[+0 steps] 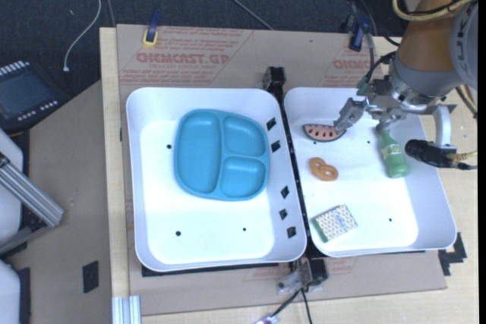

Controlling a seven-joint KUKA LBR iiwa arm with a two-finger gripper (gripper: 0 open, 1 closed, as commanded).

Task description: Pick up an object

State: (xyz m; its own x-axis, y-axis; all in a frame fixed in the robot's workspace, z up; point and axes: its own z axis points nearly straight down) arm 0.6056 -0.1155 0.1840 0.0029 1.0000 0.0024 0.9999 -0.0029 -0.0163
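Gripper point(363, 111) hangs low in the right white bin point(425, 231), at 12 o'clock, just beside the reddish flat watermelon-slice toy point(323, 133). I cannot tell its state. Approach step, I judge; next it must descend and close on the slice.

On my feed, one arm point(437, 19) — a rounded orange band above a grey wrist section. A yellow cable loops over the top of the orange part; black cabling trails off beside the wrist. Gripper point(351, 114) — pale grey metal fingers beneath a cluttered grey mounting with small green and red marks.
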